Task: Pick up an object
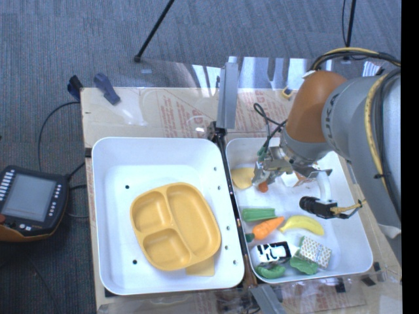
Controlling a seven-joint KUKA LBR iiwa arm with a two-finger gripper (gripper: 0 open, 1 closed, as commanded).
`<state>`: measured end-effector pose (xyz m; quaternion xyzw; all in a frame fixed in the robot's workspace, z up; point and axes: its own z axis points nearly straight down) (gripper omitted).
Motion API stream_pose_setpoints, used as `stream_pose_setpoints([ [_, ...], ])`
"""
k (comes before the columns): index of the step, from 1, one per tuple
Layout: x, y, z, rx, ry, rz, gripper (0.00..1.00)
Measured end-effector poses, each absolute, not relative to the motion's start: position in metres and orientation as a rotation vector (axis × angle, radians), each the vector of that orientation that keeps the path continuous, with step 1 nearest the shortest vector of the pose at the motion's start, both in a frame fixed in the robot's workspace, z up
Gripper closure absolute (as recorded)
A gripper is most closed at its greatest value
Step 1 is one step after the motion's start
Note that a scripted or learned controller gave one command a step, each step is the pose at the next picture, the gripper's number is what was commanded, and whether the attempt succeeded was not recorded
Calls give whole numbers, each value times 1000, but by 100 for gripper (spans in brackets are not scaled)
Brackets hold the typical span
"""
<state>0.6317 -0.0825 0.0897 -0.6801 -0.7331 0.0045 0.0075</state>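
Observation:
My gripper (265, 174) hangs low over the far left part of the right bin (357, 241). A small orange-red piece (263, 187) shows just below its tip; whether it is gripped cannot be made out. A pale yellow round piece (241, 177) lies just left of the gripper. Nearer the front lie a green bean pod (258, 213), an orange carrot (268, 227) and a yellow banana (303, 225).
At the right bin's front are a black-and-white item (273, 250), two green pieces (272, 271) (303, 265) and a patterned box (316, 251). The left bin (118, 169) holds a yellow divided plate (175, 225). A handheld screen (29, 201) sits off the bench at left.

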Motion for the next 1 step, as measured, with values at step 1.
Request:
stream_pose_setpoints([
  [1,646,-53,256,-2148,-2296,-4,100],
])
